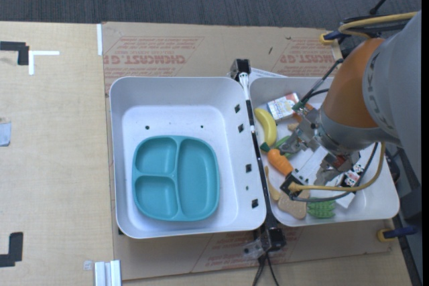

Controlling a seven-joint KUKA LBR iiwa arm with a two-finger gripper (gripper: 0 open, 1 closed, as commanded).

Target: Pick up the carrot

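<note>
Grey arm with orange band (375, 87) reaches over right shallow white plastic bin (382, 201). Left shallow white plastic bin (167, 100) sits beside right bin, holds teal three-compartment plastic tray (176, 179). Gripper (310, 167) low inside right bin, among clutter; jaw state cannot be told. Yellow banana (266, 126) near right bin's left wall. Small orange carrot (279, 161) just below banana, left of gripper, lying on bin floor.
</note>
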